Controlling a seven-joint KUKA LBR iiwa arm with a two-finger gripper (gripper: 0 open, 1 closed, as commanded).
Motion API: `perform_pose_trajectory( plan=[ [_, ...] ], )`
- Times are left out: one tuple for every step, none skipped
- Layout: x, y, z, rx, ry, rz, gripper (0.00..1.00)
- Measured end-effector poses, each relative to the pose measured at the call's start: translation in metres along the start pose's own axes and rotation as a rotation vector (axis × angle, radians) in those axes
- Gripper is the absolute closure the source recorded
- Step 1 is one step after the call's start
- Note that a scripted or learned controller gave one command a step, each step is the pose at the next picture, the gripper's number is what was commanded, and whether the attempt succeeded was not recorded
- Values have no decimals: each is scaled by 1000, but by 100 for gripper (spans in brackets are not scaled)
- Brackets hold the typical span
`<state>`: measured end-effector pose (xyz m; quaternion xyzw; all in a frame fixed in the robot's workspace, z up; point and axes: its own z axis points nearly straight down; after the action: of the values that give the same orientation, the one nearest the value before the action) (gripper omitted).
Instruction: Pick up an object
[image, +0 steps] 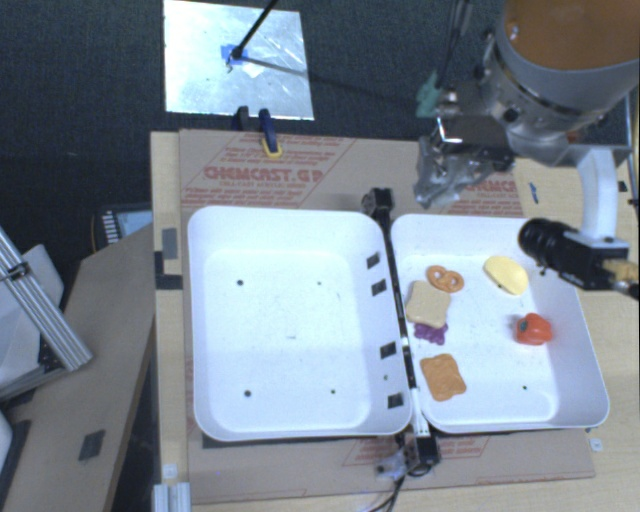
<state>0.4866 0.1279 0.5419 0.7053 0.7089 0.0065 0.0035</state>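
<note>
The arm (560, 60) was cut off at the top right of the camera view, so most of it was out of sight. Its jaws (450, 180) hung over the back edge of the right bin (575, 400), blurry and dark; I could not tell how they stood, and nothing showed between them. Five toy foods lay in the right bin. The pretzel (444, 279) sat nearest the jaws, just in front of them. The sandwich (429, 306) touched the pretzel's near side. The cracker (442, 376) lay closer to the front. The lemon (507, 274) and tomato (533, 329) lay to the right. The left bin (210, 330) sat beside it on the bench (110, 290).
</note>
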Motion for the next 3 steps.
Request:
perform_pose_trajectory(
  plan=[
    [64, -3, 129, 22, -6, -4, 100],
    [-10, 14, 178, 16, -7, 11, 100],
    [-2, -1, 70, 1, 0, 0, 100]
  ],
)
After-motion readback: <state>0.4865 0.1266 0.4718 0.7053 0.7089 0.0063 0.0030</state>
